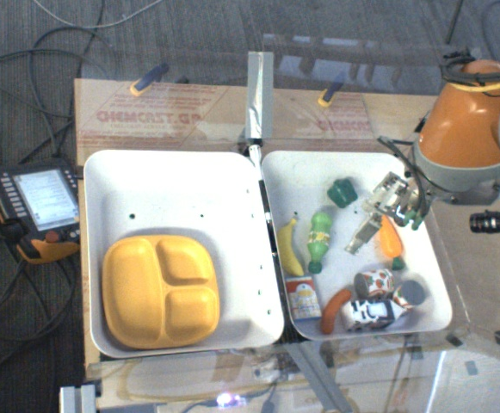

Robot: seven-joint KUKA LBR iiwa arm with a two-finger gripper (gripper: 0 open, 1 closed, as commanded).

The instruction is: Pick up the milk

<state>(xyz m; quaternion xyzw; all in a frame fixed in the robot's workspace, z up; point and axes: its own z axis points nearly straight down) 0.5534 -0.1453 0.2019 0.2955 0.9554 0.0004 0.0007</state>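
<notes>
Grey carpet crossed by loose cables surrounds the surface [181, 114], a pale board that carries 2 shallow white bins side by side. The left bin [129, 170] holds a yellow divided tray [161, 291] pushed toward its near-left corner. The right bin [305, 170] holds the clutter: a green block [342, 192], a green bottle [319, 236], a banana [289, 248], a small red-labelled carton [304, 299], a reddish sausage-like piece [336, 310], an orange carrot-like piece [391, 240] and a grey round object [411, 292].

The milk [372, 305] is most likely the black-and-white cow-patterned container lying on its side near the front-right corner of the right bin, touching the sausage piece and just beside the grey round object. That crowding probably matters: a grasp would need room on both sides of it.

The arm reaches in from the right, and its hand [377, 220] hangs over the right bin, slanted down toward the bin floor, above and behind the milk and near the carrot piece. Nothing sits between its fingers; whether they stand wide or narrow, I cannot tell. By my judgement the pick is not yet made, and the hand would have to travel toward the bin's front edge.
</notes>
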